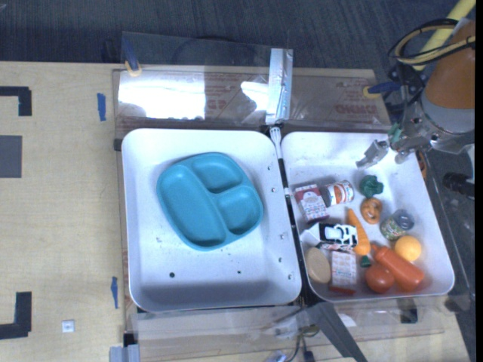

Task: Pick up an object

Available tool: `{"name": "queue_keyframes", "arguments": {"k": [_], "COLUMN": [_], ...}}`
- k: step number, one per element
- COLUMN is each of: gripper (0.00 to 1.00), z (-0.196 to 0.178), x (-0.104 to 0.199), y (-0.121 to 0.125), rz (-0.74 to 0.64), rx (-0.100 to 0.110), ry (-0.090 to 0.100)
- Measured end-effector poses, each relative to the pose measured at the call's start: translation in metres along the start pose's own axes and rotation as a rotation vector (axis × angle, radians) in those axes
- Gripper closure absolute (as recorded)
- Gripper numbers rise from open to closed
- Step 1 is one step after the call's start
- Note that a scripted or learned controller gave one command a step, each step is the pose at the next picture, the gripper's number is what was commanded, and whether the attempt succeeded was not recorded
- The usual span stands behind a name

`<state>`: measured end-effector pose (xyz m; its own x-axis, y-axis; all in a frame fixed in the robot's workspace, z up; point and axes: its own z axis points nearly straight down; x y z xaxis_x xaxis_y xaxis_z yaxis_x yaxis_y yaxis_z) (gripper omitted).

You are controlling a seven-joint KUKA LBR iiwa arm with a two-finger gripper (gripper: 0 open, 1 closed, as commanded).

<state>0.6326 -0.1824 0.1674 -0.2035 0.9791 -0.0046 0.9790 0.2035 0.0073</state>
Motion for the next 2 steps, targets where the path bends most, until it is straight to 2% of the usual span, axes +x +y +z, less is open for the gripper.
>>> {"name": "queue_keyframes", "arguments": {"k": [1,2], "gripper": [0.00,0.00], "z": [0.059,0.015], "x": [-0.009,0.038], "y": [-0.024,-0.009], "rz": [-0.081,-0.125], "rx": [0.001,-0.001], "ry": [0.001,0.002]}}
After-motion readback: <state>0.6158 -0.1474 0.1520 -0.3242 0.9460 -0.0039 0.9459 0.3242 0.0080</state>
